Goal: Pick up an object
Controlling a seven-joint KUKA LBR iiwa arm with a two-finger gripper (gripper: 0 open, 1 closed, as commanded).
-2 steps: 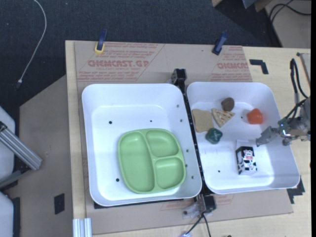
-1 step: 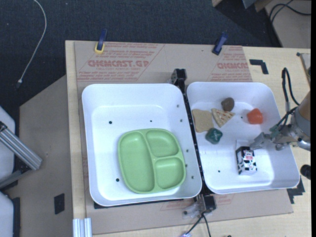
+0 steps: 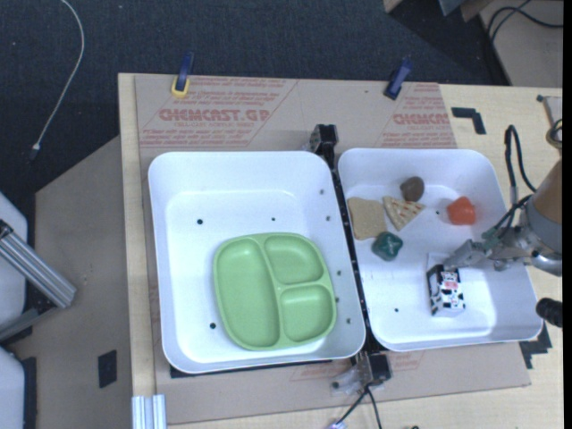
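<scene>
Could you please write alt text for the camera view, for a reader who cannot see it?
A gripper hangs over a black-and-white toy in the right bin, which also holds an orange ball, a green lump and tan pieces. A green divided plate lies in the left bin.

Fingers (image 3: 444,273) above toy cow (image 3: 448,293)

Two white bins (image 3: 170,204), one green plate (image 3: 273,289), six small objects (image 3: 402,211).

Red "CHEMCAST GP" print on the bench sheet (image 3: 214,114).
</scene>
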